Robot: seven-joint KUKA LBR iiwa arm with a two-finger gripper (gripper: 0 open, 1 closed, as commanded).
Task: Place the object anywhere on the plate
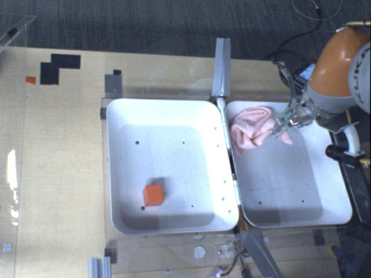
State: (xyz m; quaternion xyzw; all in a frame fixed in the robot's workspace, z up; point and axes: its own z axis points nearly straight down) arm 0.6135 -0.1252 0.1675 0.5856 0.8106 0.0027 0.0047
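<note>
Hovering at right bin (pixel 324 213), gripper (pixel 288 122) touches pink cloth (pixel 253 128); finger state cannot tell. Orange block (pixel 153 195) sits apart, left bin (pixel 191 219). Placement seemingly not done.

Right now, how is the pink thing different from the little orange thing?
The pink cloth is soft and crumpled, while the orange block is a hard-edged cube. The cloth looks much bigger than the block. The cloth lies in the right bin, at its far left corner, with the robot's hand at its edge; the block sits alone in the left bin, near the front. Both rest on a white bin floor.
</note>
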